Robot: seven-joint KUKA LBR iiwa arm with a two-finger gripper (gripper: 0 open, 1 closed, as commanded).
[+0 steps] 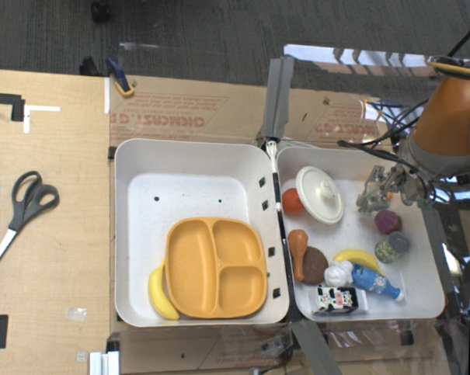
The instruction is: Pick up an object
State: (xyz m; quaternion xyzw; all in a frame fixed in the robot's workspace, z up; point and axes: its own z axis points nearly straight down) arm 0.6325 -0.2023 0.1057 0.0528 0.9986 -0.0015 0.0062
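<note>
Hovering over the right bin (432,304), the claw (372,195), grip state unclear, hangs above the purple ball (387,221).

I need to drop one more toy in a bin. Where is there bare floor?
Left bin: bare floor behind the yellow divided tray. Right bin: crowded along its front and left; a small patch lies between the white lid and the gripper.

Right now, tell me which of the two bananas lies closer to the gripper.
The banana in the right bin, beside the blue bottle, lies closer to the gripper. The other banana lies in the left bin, tucked under the yellow divided plate.
</note>
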